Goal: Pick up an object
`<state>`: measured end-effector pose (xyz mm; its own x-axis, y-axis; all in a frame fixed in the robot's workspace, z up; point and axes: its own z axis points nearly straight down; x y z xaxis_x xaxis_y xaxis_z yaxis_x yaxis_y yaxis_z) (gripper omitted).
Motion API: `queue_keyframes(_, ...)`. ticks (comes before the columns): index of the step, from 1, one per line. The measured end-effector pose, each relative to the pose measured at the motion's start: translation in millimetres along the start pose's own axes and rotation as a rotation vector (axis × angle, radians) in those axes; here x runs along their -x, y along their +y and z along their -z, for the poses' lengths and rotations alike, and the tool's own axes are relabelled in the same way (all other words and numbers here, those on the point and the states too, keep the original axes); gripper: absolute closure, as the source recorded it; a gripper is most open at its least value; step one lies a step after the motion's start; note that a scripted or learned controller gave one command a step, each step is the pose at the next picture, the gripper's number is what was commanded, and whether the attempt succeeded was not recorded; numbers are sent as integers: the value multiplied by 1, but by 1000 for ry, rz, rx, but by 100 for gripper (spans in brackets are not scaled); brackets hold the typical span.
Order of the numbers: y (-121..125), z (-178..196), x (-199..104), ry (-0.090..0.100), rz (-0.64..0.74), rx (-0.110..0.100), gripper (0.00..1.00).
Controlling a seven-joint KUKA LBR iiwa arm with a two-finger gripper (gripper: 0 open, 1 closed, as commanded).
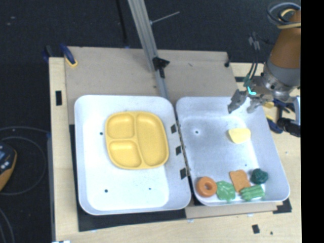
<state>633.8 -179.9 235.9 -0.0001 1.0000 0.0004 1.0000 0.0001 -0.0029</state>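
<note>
Fingers (237, 103) spread apart, the gripper (244, 104) hangs over the right bin (202, 151) at one o'clock, nothing between them; yellow piece (239, 135) lies just below.

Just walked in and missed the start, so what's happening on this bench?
A grey robot arm is trying to pick something up. Its open gripper hangs over the right bin's far edge, holding nothing. The nearest item is a yellow piece just below it. The left bin holds a yellow divided plate.
</note>
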Motion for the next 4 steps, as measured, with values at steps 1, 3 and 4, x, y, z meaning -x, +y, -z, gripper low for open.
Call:
queue_keyframes(1,1,2,0,-1,1,5,0)
queue_keyframes(3,-11,-118,-1,-1,-1,-1,0)
queue_keyframes(4,-9,-132,1,-4,-2,9,0)
